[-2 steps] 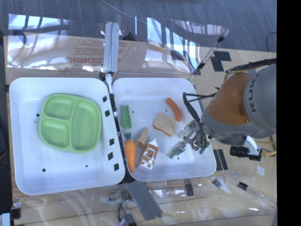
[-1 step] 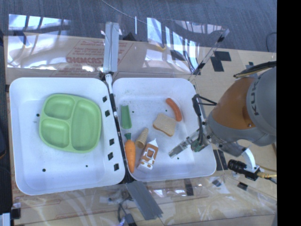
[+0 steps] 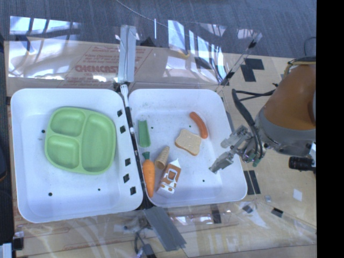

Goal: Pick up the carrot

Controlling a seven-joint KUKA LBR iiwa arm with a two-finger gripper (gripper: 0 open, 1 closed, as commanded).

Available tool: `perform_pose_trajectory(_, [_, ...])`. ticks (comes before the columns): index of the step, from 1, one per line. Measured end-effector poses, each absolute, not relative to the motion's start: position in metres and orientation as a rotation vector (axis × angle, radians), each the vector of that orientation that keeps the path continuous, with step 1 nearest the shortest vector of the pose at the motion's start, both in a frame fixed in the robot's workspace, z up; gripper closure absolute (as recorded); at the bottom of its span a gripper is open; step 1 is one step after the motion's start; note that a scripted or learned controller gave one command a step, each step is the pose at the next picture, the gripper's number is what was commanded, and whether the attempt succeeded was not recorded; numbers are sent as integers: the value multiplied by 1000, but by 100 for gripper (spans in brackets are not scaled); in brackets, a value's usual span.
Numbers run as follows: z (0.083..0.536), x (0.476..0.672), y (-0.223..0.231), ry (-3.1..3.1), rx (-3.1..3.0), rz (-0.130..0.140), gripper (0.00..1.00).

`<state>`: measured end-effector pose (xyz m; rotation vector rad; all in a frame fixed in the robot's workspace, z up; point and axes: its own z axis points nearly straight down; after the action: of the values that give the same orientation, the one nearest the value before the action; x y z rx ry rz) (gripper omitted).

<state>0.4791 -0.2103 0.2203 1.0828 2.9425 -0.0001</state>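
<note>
The carrot (image 3: 148, 177), orange with a small green top, lies lengthwise in the right bin (image 3: 177, 98) beside its left wall, near the front. My gripper (image 3: 218, 156) hovers over the right side of that bin, well to the right of the carrot. It is open, and nothing sits between its fingers (image 3: 232, 140). The grey and orange arm (image 3: 287, 114) reaches in from the right.
Close to the carrot lie a brown cone (image 3: 162, 157) and a small carton (image 3: 169, 178). A green stick (image 3: 143, 133), a bread slice (image 3: 188, 142) and a sausage (image 3: 198, 124) also lie in the right bin. A green divided plate (image 3: 80, 140) rests in the left bin (image 3: 27, 160).
</note>
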Motion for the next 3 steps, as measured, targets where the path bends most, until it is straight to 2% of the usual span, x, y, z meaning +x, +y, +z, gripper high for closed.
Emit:
perform_pose_trajectory(1, [223,480,-210,3117,372,-1,0])
perform_pose_trajectory(2, [218,491,-210,2929,1131,-1,0])
perform_pose_trajectory(3, [155,476,-211,2653,1693,-1,0])
